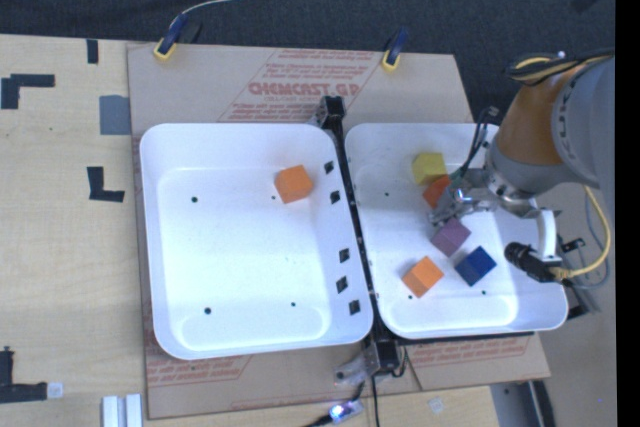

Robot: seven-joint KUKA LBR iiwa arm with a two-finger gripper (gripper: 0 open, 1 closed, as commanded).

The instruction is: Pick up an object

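Arm down in the right bin — gripper among the blocks.

From the right, the grey arm with its orange band (525, 130) bends down over the right bin (500, 320), gripper (450, 203) low beside the red block (436, 190) and just above the purple block (450, 237) — open or closed, I cannot tell. Yellow block (429, 166) sits behind; blue block (476, 265) and an orange block (423, 276) lie nearer. Another orange block (293, 184) rests alone in the left bin (180, 325).

The wooden bench (60, 245) bears a cardboard sheet (300, 85) under 2 white bins (160, 215)
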